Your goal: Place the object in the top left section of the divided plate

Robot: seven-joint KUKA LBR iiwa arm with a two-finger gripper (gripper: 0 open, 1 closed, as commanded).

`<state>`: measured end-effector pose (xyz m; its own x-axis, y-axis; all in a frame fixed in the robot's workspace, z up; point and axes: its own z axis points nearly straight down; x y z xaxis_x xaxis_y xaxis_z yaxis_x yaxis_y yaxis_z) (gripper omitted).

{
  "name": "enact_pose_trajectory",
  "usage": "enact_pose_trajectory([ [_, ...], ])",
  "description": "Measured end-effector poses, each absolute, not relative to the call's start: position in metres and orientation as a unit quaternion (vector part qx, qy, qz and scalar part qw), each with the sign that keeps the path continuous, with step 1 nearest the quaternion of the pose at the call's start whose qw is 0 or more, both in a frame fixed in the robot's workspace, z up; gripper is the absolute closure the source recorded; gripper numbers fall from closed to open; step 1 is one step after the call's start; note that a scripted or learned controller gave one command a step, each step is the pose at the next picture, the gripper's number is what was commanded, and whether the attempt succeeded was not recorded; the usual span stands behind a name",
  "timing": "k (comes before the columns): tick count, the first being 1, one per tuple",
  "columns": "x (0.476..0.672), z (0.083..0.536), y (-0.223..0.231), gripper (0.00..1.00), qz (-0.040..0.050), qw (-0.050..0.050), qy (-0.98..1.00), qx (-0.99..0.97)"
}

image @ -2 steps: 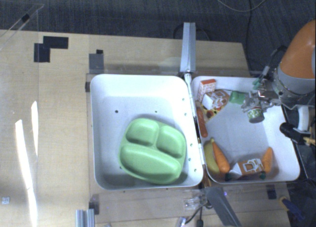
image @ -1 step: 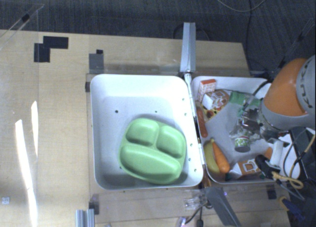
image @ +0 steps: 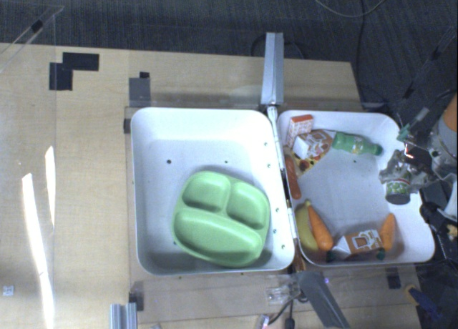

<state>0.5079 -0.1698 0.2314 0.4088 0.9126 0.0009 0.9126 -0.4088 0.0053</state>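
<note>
The arm (image: 440, 156) is reaching in from the right edge, its grey body and a sliver of orange showing at the far right, and it is hanging over the right rim of the right bin (image: 358, 199). The gripper (image: 398, 177) is pointing down and leftward over that bin's right side, sitting above bare white floor. Whether the claw is open or closed, I cannot tell; the metal parts are blurring together there.

Over in the left bin (image: 154, 177), the green divided plate (image: 222, 217) is lying a little tilted toward the lower middle, its two small sections at the top and the long one below.

The right bin is holding the clutter: a green bottle (image: 356, 143) lying on its side near the top, a red-and-white carton (image: 300, 127) beside a snack packet (image: 313, 147), a banana (image: 306, 227) touching a carrot (image: 320, 228) at the lower left, a small orange box (image: 362, 242) at the bottom, and a second carrot (image: 388, 231) just right of it. All are lying well apart from the plate.
</note>
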Motion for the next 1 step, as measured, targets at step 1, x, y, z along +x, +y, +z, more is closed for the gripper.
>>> enact_pose_trajectory([
  [1,0.4877,0.1066,-0.1322,1.0,0.0011,0.0,0.461,0.887],
])
